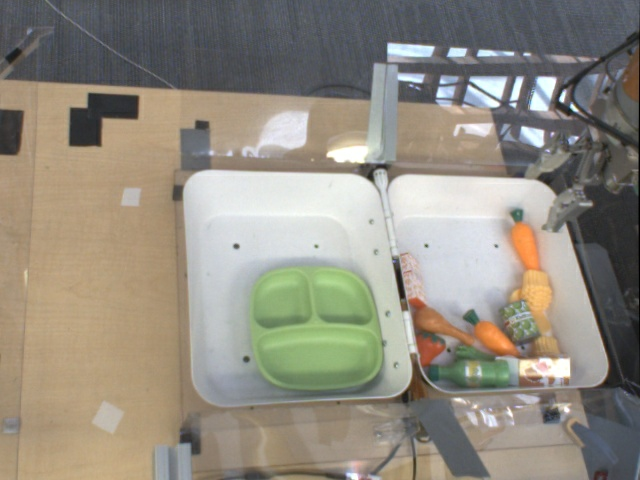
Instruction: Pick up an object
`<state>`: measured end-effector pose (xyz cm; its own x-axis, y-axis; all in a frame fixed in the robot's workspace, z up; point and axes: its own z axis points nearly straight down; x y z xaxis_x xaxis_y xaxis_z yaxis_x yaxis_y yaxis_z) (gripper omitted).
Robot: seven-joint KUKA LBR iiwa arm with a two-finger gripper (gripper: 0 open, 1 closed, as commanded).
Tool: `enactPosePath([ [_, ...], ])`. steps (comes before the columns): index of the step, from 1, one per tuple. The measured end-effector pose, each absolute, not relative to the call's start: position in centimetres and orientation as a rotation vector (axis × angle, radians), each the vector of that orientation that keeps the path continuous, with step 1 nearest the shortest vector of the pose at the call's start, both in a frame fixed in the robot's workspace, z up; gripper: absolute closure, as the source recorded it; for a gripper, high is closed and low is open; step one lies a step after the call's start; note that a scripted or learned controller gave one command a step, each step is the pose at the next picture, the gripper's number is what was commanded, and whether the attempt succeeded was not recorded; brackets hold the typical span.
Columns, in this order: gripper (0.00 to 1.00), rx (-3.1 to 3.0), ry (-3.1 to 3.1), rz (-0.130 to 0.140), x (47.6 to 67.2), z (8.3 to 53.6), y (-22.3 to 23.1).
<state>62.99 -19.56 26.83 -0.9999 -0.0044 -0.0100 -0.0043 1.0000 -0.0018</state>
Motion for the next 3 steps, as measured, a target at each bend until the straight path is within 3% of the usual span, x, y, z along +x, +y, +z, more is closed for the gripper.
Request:
enactPosePath([
  [1, 0.00, 0.059, 3.145, 0.004, 63.2, 12.1, -20.1],
  [2, 0.00, 0.055, 3.127, -0.004, 58.3, 9.0, -20.6],
  [3, 1.00, 0.042, 3.113, -0.009, 58.8, 10.5, -20.4],
])
